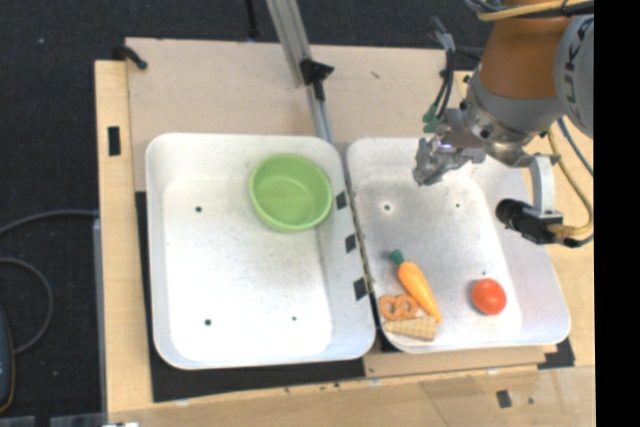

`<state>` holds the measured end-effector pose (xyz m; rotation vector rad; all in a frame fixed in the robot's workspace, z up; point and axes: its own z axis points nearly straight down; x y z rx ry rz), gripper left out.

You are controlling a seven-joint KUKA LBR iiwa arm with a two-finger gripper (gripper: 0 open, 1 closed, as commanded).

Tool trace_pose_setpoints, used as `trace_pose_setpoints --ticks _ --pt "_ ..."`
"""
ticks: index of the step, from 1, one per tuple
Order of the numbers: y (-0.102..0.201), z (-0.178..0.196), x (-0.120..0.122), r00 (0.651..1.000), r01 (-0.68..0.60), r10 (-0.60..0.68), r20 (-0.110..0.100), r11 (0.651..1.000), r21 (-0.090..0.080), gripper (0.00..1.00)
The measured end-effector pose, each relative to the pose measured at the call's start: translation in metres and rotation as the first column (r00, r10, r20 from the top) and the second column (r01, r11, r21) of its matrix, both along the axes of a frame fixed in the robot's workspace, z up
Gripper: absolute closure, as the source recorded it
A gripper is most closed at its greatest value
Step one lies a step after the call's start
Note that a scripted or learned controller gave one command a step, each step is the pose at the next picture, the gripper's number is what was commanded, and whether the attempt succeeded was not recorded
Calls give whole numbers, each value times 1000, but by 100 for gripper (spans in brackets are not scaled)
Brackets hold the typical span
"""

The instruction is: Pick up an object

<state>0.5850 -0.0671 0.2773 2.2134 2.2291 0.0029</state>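
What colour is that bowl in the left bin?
The bowl is light green, seen clearly in the camera view.

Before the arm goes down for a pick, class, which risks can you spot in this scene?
1. The carrot lies against the pretzel and waffle piece in the right bin's near corner, so a grasp there may catch two things or hit the wall.
2. The tomato is round and could roll away.
3. The gripper hovers over bare floor, far from these.

Tool (432, 165) above right bin (455, 215)
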Motion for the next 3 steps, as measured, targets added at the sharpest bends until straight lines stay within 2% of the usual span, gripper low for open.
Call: trace_pose_setpoints --ticks 1,2,3 --pt "45 -17 -19 1000 2 -2 -2 1000 -1 100" --pt "94 -14 -44 1000 0 0 -1 1000 1 100" --pt "146 -30 -58 1000 4 -4 -1 1000 0 100"
